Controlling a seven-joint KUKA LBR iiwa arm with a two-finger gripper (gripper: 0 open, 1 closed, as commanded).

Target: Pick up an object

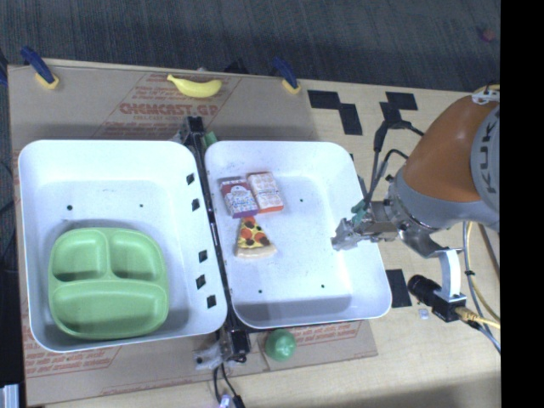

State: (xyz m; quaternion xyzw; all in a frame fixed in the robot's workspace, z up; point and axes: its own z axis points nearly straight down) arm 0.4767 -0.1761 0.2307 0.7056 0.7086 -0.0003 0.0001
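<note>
We are seeing the tool point(347, 235) hanging over the right bin's point(297, 308) right side, near its rim; we cannot tell how it is set. The pizza slice point(252, 237) is lying in that bin's middle-left, well apart from the tool, with two small boxes point(252, 194) side by side just above it. A green tray point(106, 282) is sitting in the left bin point(102, 168). On the tabletop point(399, 355), a banana point(195, 84) is lying above the bins and a green ball point(279, 344) below.
</note>
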